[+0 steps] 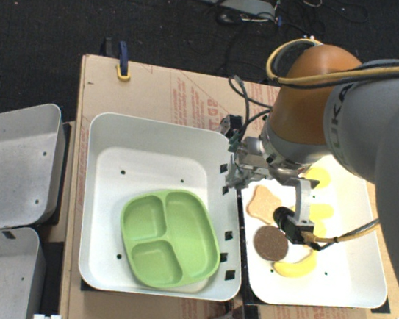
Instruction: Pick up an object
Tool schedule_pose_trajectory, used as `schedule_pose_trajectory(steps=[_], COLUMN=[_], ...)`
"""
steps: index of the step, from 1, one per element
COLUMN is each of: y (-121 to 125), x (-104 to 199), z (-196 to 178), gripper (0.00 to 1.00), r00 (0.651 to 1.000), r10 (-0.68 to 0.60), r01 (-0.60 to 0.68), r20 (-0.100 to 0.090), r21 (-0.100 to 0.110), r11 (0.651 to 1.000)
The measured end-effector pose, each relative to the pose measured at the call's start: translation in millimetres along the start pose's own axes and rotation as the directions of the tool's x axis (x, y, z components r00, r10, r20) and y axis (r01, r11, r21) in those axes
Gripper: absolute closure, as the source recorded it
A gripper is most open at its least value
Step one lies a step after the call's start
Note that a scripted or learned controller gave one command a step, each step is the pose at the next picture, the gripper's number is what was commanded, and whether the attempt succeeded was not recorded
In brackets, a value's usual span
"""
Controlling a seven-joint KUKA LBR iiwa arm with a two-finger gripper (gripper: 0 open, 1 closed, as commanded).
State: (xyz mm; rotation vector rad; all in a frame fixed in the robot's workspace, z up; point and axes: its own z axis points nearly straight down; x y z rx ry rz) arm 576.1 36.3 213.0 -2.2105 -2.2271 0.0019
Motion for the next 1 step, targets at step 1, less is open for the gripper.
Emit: schedule_pose_trajectory(steps=[1], y=[-12.5], x=[52.8], z=[5.1], gripper=[1.0], r00=[1.0], r10=[0.0], r01=[0.0], r20=[0.001], r21=[-0.001], r11=[1.0])
